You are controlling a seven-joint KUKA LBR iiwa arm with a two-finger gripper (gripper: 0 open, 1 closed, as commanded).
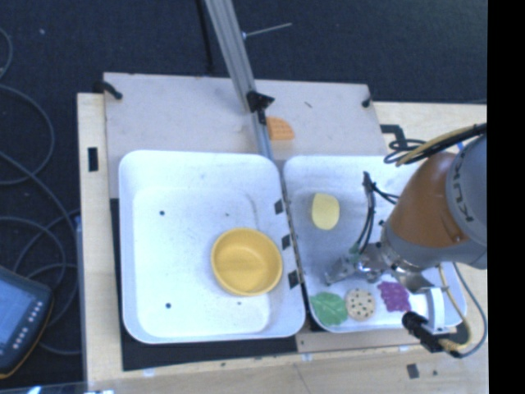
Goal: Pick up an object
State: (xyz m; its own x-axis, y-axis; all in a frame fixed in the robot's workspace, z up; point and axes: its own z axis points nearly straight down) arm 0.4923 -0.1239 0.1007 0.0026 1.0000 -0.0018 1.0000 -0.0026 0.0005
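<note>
In the right bin [353, 171] lie a pale yellow oval piece [326, 211], a green lump [329, 306], a round speckled cookie [359, 304] and a purple cluster [394, 295]. My gripper [343, 271] hangs low over the middle of this bin. It is just above the green lump and the cookie, and below the yellow piece. I see nothing held in it. The grey arm with its orange band [426, 208] covers the bin's right side. A yellow bowl [246, 261] stands in the left bin [164, 187].
A slanted metal pole [238, 56] comes down to the divide between the bins at the back. A small orange object [280, 130] lies on the board behind them. Cables [426, 146] run along the arm. A tablet [20, 318] sits at the lower left off the bench.
</note>
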